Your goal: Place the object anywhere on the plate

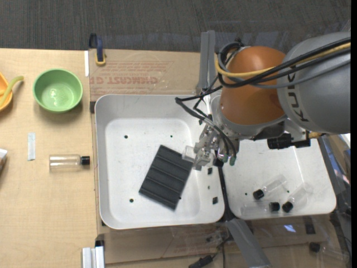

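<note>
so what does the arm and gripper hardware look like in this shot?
Arm: bulky grey links, dark KUKA lettering, a rounded orange band above the wrist. Yellow and black cables loop over the orange section. Gripper: small, metallic grey, with thin wires around it.

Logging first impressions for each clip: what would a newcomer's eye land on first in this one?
The big orange band of the grey arm dominates the upper right, its gripper hanging over the seam between the two white bins. Next comes the dark ribbed plate, lying tilted in the left bin. Small clear bottles with black caps sit in the right bin, and a green bowl stands on the bench at far left.
</note>
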